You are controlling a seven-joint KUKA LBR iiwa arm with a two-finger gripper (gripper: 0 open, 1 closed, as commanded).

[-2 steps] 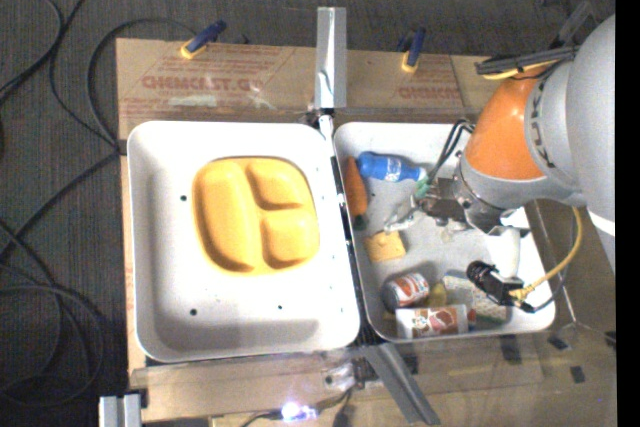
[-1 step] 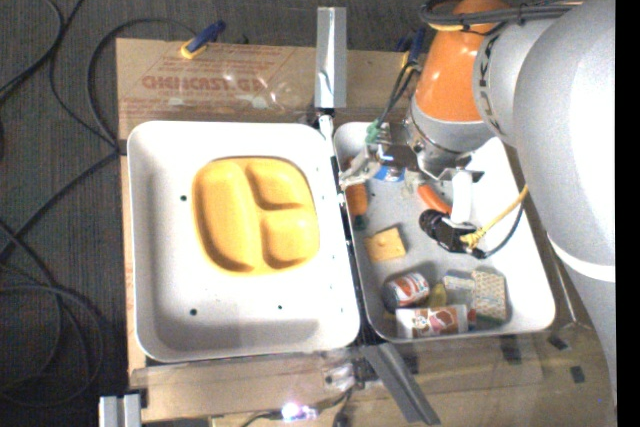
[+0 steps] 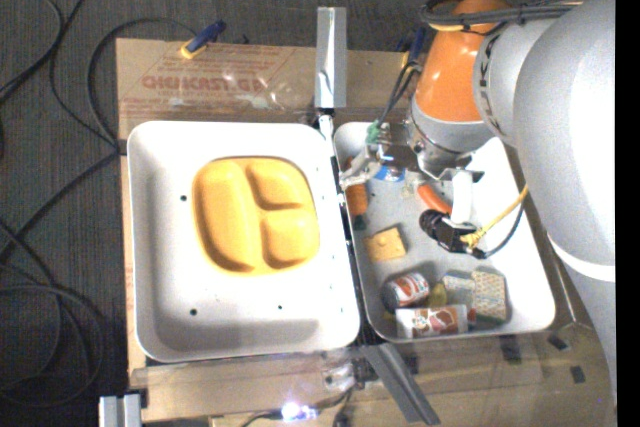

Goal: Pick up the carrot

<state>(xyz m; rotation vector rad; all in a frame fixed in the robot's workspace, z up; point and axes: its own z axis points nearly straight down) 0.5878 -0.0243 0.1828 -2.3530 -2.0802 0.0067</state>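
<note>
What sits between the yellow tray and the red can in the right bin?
In the camera view, a tan block lies on the right bin's floor between the yellow tray and the red can, with the bins' adjoining rims.

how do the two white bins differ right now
The left bin holds a single yellow divided tray, lying flat in its middle. The right bin holds a jumble of small things, among them a carrot, a can and a tan block. The arm hangs over the right bin, not the left bin. Both bins are shallow, white and set side by side.
</note>
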